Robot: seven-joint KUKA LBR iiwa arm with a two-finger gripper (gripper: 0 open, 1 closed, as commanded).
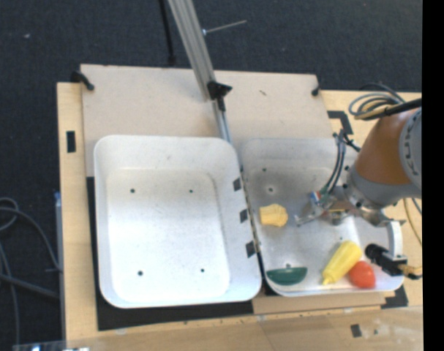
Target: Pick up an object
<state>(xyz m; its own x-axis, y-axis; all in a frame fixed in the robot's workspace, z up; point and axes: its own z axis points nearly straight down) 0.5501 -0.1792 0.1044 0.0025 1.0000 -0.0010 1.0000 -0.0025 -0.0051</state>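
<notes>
Camera view showed the yellow block lying in the right bin against its left wall. The gripper sat just right of it, apart. We couldn't tell its state, too blurred. We judged a good grasp needed centring over the block, probably clear of the wall. Yellow corn lay nearer the front.

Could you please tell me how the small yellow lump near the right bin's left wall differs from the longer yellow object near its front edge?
The yellow lump is short and chunky; the long yellow object is elongated and lies at a slant. The lump lies apart from other items, while the long object lies right beside a red ball. The lump's yellow looks paler, the long object's brighter. Both lie in the right bin.
</notes>
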